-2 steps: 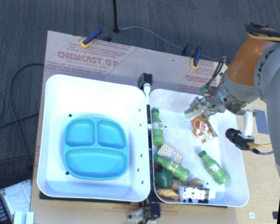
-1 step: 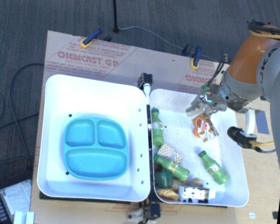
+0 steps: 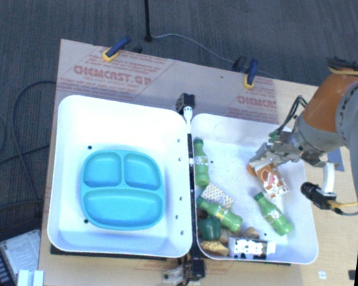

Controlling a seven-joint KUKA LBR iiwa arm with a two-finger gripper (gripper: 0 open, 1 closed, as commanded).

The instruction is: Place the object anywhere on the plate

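Observation:
A blue plate (image 3: 123,187) with three compartments lies in the left white bin (image 3: 76,132). Nothing rests on it. My gripper (image 3: 277,153) hangs low in the upper right part of the right bin (image 3: 232,136), reaching in from the right. Directly below it lies an orange and white snack packet (image 3: 269,178), whose upper end meets the gripper's tip. Whether the packet is gripped or merely touched is unclear from this angle.
The right bin also holds a green bottle (image 3: 273,214) beside the packet and another (image 3: 200,165) along the left wall. Near the front lie a third bottle (image 3: 221,213), a checkered packet (image 3: 217,194), a dark green item (image 3: 209,227) and a white box (image 3: 251,247).

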